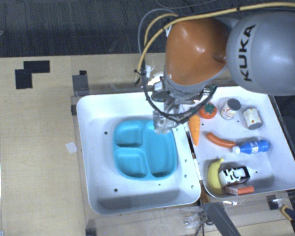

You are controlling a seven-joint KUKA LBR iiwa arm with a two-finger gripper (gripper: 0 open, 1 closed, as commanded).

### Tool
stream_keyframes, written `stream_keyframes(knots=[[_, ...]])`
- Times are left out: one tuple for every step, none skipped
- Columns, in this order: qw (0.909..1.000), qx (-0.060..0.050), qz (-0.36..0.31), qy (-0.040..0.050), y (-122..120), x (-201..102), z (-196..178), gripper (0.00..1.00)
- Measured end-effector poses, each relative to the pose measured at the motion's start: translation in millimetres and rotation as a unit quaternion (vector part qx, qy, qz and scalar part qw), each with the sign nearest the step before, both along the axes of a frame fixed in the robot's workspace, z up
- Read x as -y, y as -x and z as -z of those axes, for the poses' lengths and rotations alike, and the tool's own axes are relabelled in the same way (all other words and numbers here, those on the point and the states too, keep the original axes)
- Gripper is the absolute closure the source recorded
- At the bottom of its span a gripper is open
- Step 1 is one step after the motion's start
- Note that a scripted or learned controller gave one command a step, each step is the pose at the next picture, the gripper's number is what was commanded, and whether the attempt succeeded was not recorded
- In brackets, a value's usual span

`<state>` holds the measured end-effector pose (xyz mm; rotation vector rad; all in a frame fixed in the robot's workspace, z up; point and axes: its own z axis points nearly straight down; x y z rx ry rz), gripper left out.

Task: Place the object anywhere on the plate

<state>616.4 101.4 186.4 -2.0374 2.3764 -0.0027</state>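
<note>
Blue plate [143, 154] sits in the left bin [96, 145], and past it we see the gripper [162, 124] over its far edge, fingers' state unclear, carrot [194, 129] just right in the right bin [280, 144].

Big grey KUKA arm [264, 48], black lettering running down its rounded shell. A glossy orange band [195, 51] bulges above the wrist. Yellow and black cables [148, 32] loop alongside; the wrist hardware [173, 94] is metallic, dark-wired.
</note>
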Motion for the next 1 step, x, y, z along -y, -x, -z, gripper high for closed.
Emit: stream_keyframes(knots=[[1.0000, -0.002, 0.005, 0.0004, 72.4, -47.8, 42.1, 1.00]])
